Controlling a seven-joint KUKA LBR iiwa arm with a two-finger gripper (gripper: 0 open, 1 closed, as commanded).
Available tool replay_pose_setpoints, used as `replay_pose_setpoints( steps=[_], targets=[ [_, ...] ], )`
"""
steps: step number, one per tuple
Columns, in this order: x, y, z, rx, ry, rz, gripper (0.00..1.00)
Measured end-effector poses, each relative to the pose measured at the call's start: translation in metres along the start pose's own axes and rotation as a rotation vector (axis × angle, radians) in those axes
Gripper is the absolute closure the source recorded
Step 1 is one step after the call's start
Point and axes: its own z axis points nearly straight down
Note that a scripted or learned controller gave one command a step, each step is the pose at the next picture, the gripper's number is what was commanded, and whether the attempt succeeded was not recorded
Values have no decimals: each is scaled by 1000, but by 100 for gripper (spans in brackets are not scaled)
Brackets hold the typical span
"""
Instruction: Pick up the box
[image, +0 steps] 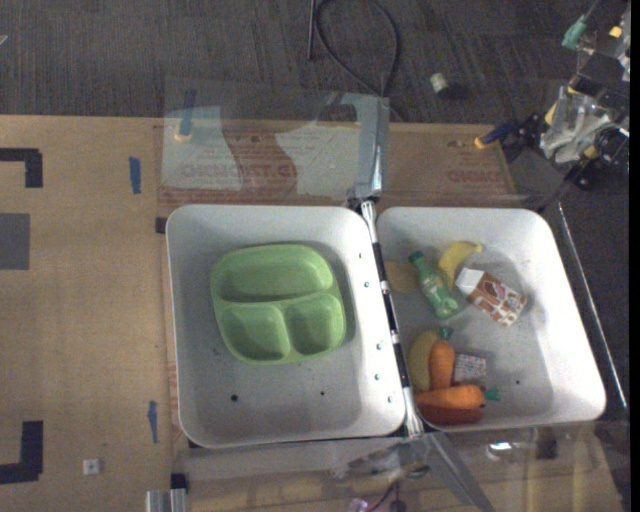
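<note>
A small carton-like box (494, 297) with a white and orange-brown print lies tilted in the upper middle of the right bin (560, 330). A smaller flat box (470, 368), pale with red marks, lies lower down beside an orange vegetable (442, 364). Nothing touches or covers either box.
Near the boxes in the right bin lie a green bottle (434, 285), a yellow piece (458, 257), a yellow-green fruit (423, 356) and a carrot (455, 398). The left bin (200, 400) holds a green divided plate (279, 302). Dark and pale machine parts (590, 90) sit beyond the top right corner.
</note>
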Motion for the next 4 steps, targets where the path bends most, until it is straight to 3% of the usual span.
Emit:
replay_pose_setpoints(
  steps=[1,2,3,4],
  targets=[
    [-72,69,-1,-6,-2,-186,100],
    [-44,68,97,-2,0,-133,100],
    [-77,83,-2,-6,-1,-54,100],
    [26,39,0,0,0,-48,100]
  ],
)
